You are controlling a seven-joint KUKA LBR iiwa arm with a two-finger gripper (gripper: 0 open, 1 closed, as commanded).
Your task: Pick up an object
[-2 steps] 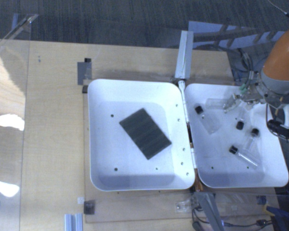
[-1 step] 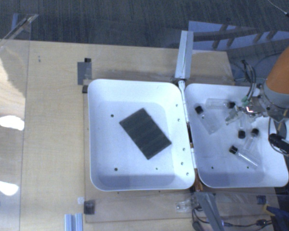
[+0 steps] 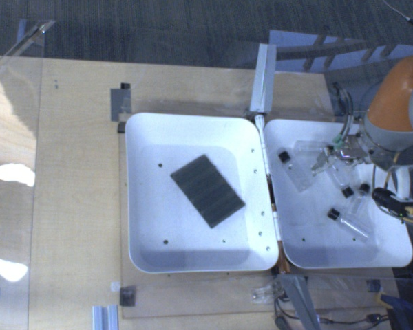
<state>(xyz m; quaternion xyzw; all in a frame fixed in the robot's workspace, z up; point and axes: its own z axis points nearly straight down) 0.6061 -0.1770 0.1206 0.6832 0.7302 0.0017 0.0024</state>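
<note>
A dark grey ribbed rectangular pad (image 3: pixel 208 190) lies flat and turned at an angle in the middle of the left bin (image 3: pixel 133 205). The right bin (image 3: pixel 344 258) holds several small clear plastic pieces with black caps: one black-capped piece (image 3: pixel 283 157) near its left wall, a clear tube (image 3: pixel 347 223) with a black cap toward the front, and another black-capped piece (image 3: pixel 347 192) in the middle. My gripper (image 3: pixel 339 154) hangs over the back of the right bin, above a crumpled clear plastic piece (image 3: pixel 304 168). I see nothing held in it.
The grey arm with its orange band (image 3: pixel 394 108) comes in over the right bin's far right side, with cables (image 3: pixel 398 205) trailing below it. A metal bracket (image 3: pixel 263 81) stands behind the seam between the bins. Bare wooden bench (image 3: pixel 69 184) stretches to the left.
</note>
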